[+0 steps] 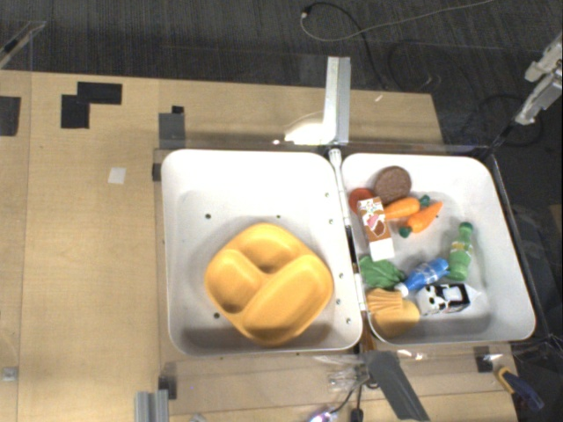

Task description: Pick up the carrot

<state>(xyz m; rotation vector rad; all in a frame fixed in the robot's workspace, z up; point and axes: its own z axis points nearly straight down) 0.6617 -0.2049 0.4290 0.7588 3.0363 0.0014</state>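
Two orange carrot-shaped pieces lie side by side in the upper middle of the right bin [501, 236]. One carrot [402, 207] lies just below a brown disc. The other carrot [424, 218] has a green end pointing down-left. Both lie flat, touching each other, with a small red-and-white carton [374, 218] close on their left. A pale grey part of my gripper [544, 82] shows at the top right edge of the camera view, high and well outside the bins, far from the carrots, with nothing seen in it.
The right bin also holds a brown disc [392, 181], a green bottle [459, 251], a blue bottle [424, 276], a green leafy toy [380, 272], a black-and-white toy [447, 297] and a tan piece [391, 306]. A yellow divided dish [268, 280] sits in the left bin [189, 200].
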